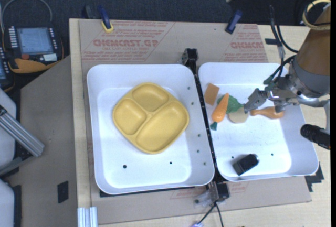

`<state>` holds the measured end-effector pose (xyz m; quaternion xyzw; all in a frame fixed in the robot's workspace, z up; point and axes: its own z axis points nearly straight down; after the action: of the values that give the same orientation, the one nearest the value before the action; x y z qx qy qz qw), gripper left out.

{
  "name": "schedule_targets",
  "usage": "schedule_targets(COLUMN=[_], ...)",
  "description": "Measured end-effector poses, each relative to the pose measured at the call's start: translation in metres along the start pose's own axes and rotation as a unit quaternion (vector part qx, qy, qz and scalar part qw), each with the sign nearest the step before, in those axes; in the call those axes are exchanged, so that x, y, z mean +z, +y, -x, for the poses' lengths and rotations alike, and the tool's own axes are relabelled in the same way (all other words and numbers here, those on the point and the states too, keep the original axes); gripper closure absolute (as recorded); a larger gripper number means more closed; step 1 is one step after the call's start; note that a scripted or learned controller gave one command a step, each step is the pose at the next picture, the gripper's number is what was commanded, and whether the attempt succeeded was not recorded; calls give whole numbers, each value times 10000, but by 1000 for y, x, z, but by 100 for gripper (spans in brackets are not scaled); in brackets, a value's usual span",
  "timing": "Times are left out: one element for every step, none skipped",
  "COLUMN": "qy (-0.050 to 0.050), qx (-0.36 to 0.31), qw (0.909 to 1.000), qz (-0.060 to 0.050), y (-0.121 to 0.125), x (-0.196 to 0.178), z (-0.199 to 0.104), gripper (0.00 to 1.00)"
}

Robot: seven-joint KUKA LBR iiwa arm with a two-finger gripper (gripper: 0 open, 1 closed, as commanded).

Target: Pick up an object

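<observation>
Camera view: yellow plate (151, 117) in left bin (100, 131)

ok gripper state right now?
Gripper: cannot tell open or shut; it sits low in the right bin, beside the toy carrot.

Grey arm with an orange band

The arm (315, 71) has a broad orange-tan section above a rounded grey wrist; black cables loop beside it, and the small hand (258, 100) is grey metal with dark fittings.
</observation>
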<state>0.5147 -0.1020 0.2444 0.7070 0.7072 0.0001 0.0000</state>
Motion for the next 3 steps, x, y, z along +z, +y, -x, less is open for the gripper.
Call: schedule_targets(qy=[8,9,11], qx=[7,2,2], qw=[10000,10000,10000], qz=[-37,-36,-33], y=[4,12,15], x=[45,93,153], z=[3,2,-6], gripper=[0,0,0])
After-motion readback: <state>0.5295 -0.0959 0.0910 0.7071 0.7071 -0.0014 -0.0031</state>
